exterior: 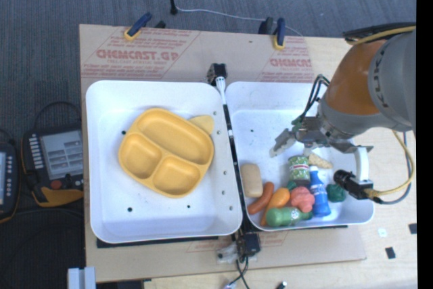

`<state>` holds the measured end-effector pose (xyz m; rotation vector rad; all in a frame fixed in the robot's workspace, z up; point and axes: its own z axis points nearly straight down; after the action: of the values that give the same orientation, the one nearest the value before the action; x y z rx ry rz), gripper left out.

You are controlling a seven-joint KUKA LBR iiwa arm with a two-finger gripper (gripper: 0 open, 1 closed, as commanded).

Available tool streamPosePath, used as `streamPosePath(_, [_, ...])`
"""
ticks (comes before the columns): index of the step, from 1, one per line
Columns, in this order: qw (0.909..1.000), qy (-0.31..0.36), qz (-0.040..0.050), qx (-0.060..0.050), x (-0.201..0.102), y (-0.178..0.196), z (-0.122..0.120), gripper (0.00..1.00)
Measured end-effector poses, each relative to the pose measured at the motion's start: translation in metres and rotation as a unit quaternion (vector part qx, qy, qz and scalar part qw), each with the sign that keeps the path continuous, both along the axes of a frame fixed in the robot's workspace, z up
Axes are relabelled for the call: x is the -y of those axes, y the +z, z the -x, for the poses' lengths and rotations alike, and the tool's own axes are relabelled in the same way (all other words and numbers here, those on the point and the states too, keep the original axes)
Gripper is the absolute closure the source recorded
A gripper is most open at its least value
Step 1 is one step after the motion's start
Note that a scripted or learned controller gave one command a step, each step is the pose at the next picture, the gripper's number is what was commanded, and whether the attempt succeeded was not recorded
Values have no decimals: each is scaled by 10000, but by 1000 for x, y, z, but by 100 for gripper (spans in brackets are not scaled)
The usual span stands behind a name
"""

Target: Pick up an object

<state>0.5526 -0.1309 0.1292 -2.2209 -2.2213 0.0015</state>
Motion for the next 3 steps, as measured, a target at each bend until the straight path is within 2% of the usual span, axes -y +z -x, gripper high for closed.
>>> streamPosePath(1, [9999, 60, -84, 15, 15, -27, 19, 0])
streamPosePath(2, [9999, 79, -119, 10, 16, -29, 23, 0])
streamPosePath(3, [9998, 107, -132, 70, 17, -30, 35, 0])
